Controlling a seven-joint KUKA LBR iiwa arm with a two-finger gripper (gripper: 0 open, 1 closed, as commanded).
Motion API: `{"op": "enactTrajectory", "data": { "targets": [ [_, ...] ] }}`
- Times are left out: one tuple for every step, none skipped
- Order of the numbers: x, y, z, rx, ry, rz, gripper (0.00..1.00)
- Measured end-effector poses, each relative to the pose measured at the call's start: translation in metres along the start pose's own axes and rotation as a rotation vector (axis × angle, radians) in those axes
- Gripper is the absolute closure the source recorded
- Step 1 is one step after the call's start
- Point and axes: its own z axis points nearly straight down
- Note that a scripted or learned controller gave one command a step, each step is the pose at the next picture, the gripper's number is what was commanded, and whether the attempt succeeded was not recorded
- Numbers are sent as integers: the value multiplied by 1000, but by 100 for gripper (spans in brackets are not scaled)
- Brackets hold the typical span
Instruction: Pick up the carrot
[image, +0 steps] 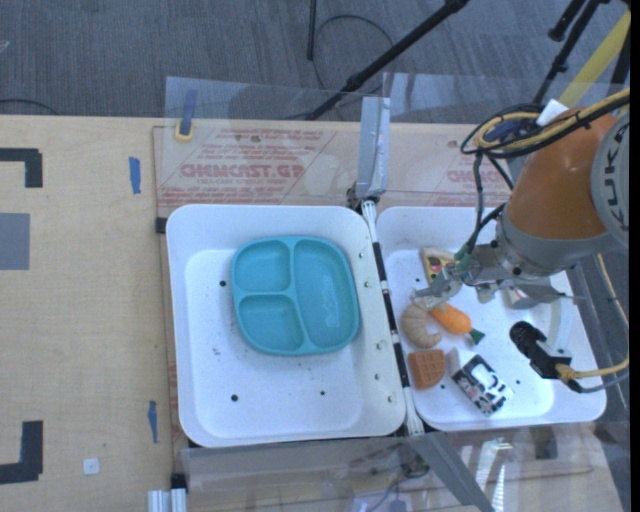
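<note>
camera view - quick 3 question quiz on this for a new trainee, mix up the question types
1. True or false: the carrot lies in the right bin.
2. What sits in the left bin? A) a teal divided plate B) a red bowl C) a yellow cup
3. Which item lies nearest the carrot on its left?

Key
1. True.
2. A.
3. The tan rounded piece, like a bread roll, right beside it. The gripper hangs just above the carrot.
</note>
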Motion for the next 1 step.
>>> {"op": "enactTrajectory", "data": {
  "targets": [
    [-43,-1,92,-3,-1,-384,0]
  ]
}}
